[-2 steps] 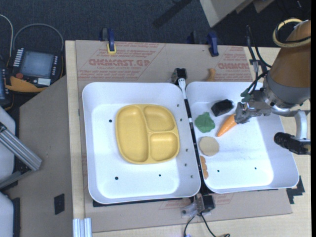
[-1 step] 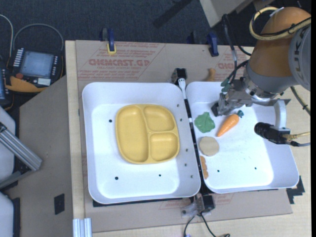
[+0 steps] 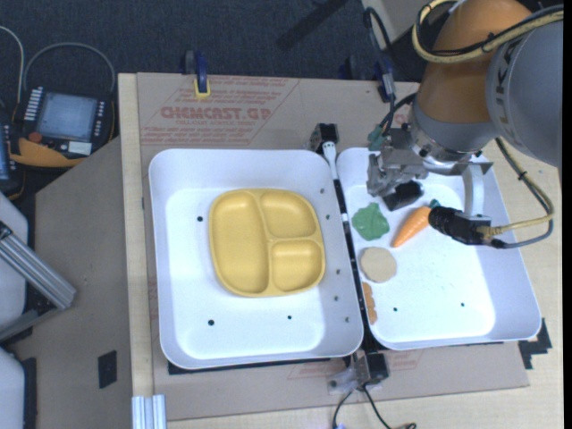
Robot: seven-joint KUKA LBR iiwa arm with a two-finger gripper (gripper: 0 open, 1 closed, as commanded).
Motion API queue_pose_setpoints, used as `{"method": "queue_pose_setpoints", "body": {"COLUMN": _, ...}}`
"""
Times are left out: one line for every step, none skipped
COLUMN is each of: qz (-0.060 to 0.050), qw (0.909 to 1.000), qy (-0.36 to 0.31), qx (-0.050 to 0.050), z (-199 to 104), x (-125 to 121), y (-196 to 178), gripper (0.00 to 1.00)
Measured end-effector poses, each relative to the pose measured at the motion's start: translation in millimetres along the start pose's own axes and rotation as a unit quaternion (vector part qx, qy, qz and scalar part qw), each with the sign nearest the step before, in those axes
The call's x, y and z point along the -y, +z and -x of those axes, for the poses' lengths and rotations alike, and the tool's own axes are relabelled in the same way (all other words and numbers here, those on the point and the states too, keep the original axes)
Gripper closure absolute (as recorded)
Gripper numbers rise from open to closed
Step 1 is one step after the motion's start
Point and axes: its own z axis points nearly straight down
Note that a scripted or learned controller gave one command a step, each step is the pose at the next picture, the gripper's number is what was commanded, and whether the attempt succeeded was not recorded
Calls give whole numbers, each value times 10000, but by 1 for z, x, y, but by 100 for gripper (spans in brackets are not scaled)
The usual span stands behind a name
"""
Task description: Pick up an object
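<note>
Seemingly, the gripper (image 3: 394, 189) is lowered beside the carrot (image 3: 410, 227) for picking; its grip cannot be told.

Glossy white plastic bins (image 3: 179, 239), matt yellow plastic tray (image 3: 265, 239), raw cardboard-look bench (image 3: 241, 110).

A cardboard-topped bench (image 3: 223, 110) stands on dark blue carpet (image 3: 179, 16), a handheld control pendant (image 3: 64, 119) beside it.
</note>
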Motion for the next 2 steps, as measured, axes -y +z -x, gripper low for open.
{"method": "queue_pose_setpoints", "body": {"qz": 2, "qw": 10000, "qy": -2, "qx": -3, "z": -45, "x": -23, "y": -7, "gripper": 100}}
{"method": "queue_pose_setpoints", "body": {"qz": -6, "qw": 10000, "qy": -7, "qx": -7, "z": -101, "x": -43, "y": 3, "gripper": 100}}
